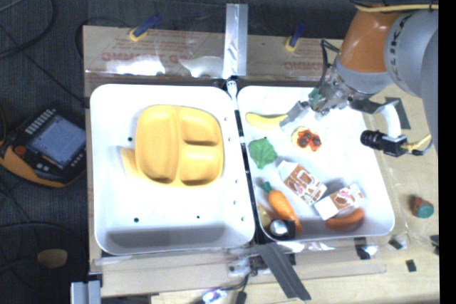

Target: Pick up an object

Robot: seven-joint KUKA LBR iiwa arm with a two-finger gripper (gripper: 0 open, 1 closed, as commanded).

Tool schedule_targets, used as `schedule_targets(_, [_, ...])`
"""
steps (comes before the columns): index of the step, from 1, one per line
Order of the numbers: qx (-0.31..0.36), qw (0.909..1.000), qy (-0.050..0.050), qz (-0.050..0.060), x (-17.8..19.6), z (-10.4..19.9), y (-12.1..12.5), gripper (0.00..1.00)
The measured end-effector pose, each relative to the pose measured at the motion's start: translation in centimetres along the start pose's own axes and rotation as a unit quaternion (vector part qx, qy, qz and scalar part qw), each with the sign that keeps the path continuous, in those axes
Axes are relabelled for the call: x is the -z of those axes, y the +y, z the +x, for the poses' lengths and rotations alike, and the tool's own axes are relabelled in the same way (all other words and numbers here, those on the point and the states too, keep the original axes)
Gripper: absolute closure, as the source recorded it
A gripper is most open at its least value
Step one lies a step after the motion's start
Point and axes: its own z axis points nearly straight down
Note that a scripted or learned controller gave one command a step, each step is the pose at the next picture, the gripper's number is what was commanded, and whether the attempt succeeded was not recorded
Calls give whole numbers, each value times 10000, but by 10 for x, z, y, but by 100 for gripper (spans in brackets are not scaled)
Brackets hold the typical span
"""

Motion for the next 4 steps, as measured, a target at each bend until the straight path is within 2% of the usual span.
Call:
schedule_targets(1, [-407, 9992, -32, -51, -67, -5, -41, 0])
schedule_targets(2, [-213, 9998, -38, -51, -66, 18, -127, 0])
schedule_targets(3, [960, 9953, -72, -55, -66, 36, -105, 0])
schedule_targets(4, [98, 9999, -30, -49, -67, 15, -38, 0])
